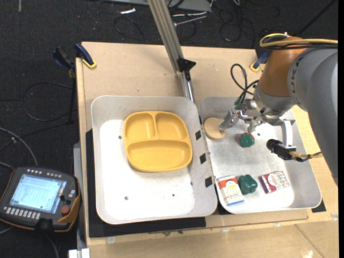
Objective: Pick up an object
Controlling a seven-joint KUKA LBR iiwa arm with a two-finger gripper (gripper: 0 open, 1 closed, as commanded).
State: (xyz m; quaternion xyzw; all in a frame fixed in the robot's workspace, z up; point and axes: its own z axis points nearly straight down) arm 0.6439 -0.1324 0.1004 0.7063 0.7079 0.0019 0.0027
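Observation:
My gripper (241, 123) hangs low over the back of the right bin (306, 195), with its fingers spread and nothing between them. A small green object (246, 140) lies just below the fingertips, a little toward the front. A round tan wooden disc (214, 128) rests by the bin's left wall, next to the left finger (229, 120). Near the front of the bin lie a white and orange box (231, 191), a dark green block (248, 184) and a red and white packet (274, 181).
A yellow divided plate (157, 141) sits in the left bin (107, 198). A metal pole (169, 31) slants over the bench behind the bins. A black cable with a plug (279, 148) hangs from the wrist over the right bin. A teach pendant (37, 198) lies off the bench at lower left.

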